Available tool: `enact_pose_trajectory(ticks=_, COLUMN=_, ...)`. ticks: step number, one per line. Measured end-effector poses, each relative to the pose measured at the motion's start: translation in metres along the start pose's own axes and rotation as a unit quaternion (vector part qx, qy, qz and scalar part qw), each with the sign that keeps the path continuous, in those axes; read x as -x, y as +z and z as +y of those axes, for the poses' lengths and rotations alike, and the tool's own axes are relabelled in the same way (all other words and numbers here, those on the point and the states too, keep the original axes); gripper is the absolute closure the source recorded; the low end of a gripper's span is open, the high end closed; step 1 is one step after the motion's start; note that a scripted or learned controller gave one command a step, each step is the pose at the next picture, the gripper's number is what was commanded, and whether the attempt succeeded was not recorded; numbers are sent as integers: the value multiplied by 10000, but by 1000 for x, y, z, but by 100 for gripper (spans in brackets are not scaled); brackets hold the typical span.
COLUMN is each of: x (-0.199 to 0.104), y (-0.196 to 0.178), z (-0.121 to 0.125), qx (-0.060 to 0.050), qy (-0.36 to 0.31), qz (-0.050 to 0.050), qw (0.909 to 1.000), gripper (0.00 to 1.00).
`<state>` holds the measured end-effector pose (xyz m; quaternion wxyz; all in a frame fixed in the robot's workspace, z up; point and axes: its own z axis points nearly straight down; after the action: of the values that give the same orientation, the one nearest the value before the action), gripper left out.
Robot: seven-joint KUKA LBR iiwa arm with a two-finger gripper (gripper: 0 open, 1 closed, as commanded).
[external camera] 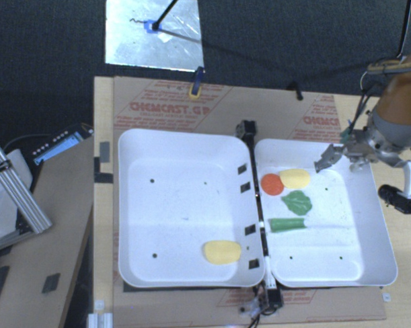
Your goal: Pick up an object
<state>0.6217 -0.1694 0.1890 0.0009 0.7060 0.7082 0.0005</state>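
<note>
Two white bins side by side on a cardboard sheet [214, 103]. Right bin [363, 266] holds four things bunched in its upper-left part, close to the divider wall btwn bins: orange round piece [272, 184] touching a yellow lump [294, 178], green leafy piece [298, 202] just below them, green stick [287, 225] lying flat below that, its left end near the divider. Rest of the right bin floor, lower half and right side, is bare, so plenty of room there. Left bin [130, 191] has one yellow lump [222, 251] near its lower-right corner, close to front wall; remaining floor bare.

Gripper [325, 163] hangs over the right bin's upper edge, just right of the upper yellow lump, not touching it. Fingers: can't tell if open or closed; nothing seen btwn them. Black clips [245, 187] line the divider.
</note>
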Motion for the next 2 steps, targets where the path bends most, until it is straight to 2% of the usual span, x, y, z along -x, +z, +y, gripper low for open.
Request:
enact_pose_trajectory(ticks=1, x=-60, y=86, z=-16, qx=-36, qy=-28, qz=22, qw=10000, gripper=0)
enact_pose_trajectory(ticks=2, x=-56, y=70, z=-14, qx=10, qy=-9, qz=2, qw=10000, gripper=100)
